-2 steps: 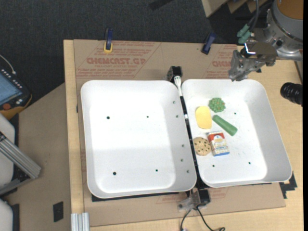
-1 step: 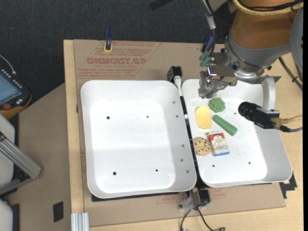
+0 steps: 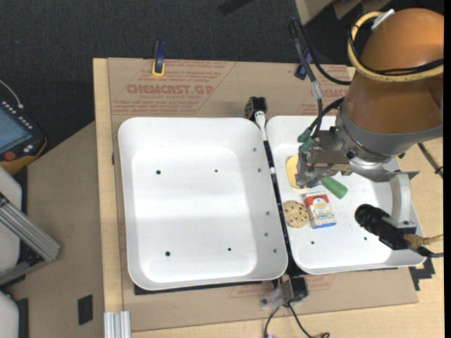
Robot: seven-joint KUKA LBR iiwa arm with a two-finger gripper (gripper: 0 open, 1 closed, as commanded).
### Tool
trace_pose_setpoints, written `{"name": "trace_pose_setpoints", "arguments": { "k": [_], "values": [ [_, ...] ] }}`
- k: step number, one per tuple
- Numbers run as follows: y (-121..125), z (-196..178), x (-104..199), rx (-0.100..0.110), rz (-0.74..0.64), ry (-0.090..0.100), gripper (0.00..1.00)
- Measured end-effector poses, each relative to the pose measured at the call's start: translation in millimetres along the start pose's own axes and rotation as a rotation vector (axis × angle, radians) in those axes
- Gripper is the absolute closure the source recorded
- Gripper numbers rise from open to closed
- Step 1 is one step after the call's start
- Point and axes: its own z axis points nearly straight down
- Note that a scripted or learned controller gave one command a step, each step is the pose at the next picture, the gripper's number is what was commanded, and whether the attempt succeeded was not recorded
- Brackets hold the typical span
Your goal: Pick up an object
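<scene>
**A:** What is on the bench (image 3: 106, 189)?
**B:** Two white bins. The arm (image 3: 394, 69) hangs over the right bin (image 3: 338, 253).
**A:** And the jaws?
**B:** Low, just beside a yellow piece (image 3: 290, 169) (apart or together, I cannot tell). A red-and-white box (image 3: 321, 210), a round biscuit (image 3: 295, 214) and a green piece (image 3: 336, 186) lie near.

Left bin (image 3: 190, 203) sits just beside right bin (image 3: 338, 248), at its 9 o'clock. In the right bin I see a cookie (image 3: 296, 214) by the left wall, carton (image 3: 321, 210) just beside it at 3 o'clock, gripper (image 3: 304, 180) at the cookie's 12 o'clock.
</scene>
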Motion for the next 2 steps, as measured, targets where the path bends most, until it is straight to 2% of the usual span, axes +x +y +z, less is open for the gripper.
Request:
{"name": "trace_pose_setpoints", "arguments": {
  "k": [1,2],
  "values": [
    [3.5,-51.0,51.8,-0.015,-0.009,0.002,1.00],
    [2.2,-144.7,125.0,-0.021,-0.012,0.005,1.00]
  ]
}}
